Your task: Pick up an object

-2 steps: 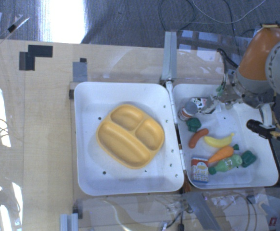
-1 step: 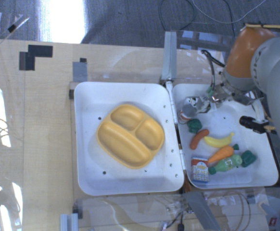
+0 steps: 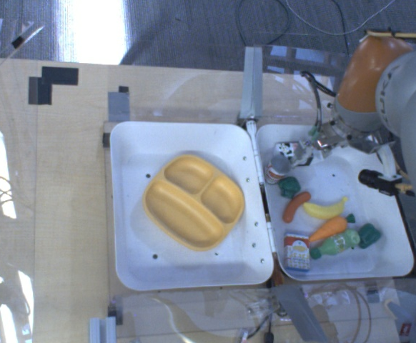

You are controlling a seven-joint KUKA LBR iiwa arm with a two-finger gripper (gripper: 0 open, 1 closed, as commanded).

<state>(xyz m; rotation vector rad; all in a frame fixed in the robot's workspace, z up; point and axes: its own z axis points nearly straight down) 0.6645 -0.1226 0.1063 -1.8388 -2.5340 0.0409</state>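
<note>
The right bin [image 3: 401, 263] holds several toy foods. There is a red sausage [image 3: 296, 206], a yellow banana [image 3: 325, 208], an orange carrot [image 3: 327, 229] and a green bottle [image 3: 339, 242]. A small printed box [image 3: 297, 252] lies at the bin's near left corner. A dark green piece [image 3: 289, 186] lies by its left wall, and a small round can [image 3: 277, 166] lies just above it. My gripper [image 3: 299, 151] reaches into the bin's far left corner, low over the can. I see nothing held in it.
The left bin [image 3: 126, 256] carries a yellow divided plate [image 3: 194, 201]. A metal divider post [image 3: 251, 84] stands between the bins at the back. The grey and orange arm [image 3: 387, 77] covers the right bin's far right corner. A black part [image 3: 378, 181] juts over its right side.
</note>
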